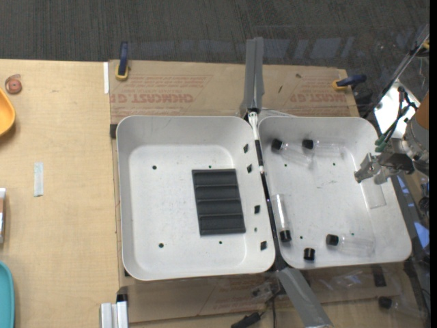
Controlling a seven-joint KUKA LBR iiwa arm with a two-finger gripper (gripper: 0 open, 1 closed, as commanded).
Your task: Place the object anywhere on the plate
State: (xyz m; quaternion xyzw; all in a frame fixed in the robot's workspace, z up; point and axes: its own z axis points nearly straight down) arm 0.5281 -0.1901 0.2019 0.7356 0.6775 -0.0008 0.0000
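Left bin (136, 251) holds a black ribbed plate (218, 201), lying flat near its middle; right bin (382, 251) holds several clear tubes with black caps, two near the far wall (290, 145), one along the left wall (280, 217), two near the front wall (341, 241); pincer (372, 171) sits over the right bin's right edge; whether it is open or closed cannot be told; nothing seen between its tips; tabletop (61, 251) beside the bins.

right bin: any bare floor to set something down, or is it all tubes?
Right bin: bare patch mid-floor, bordered by the two capped tubes near the back wall, the tube along the divider and those at the front. Its front edge and back-left corner are crowded. The gripper hangs over its right side.
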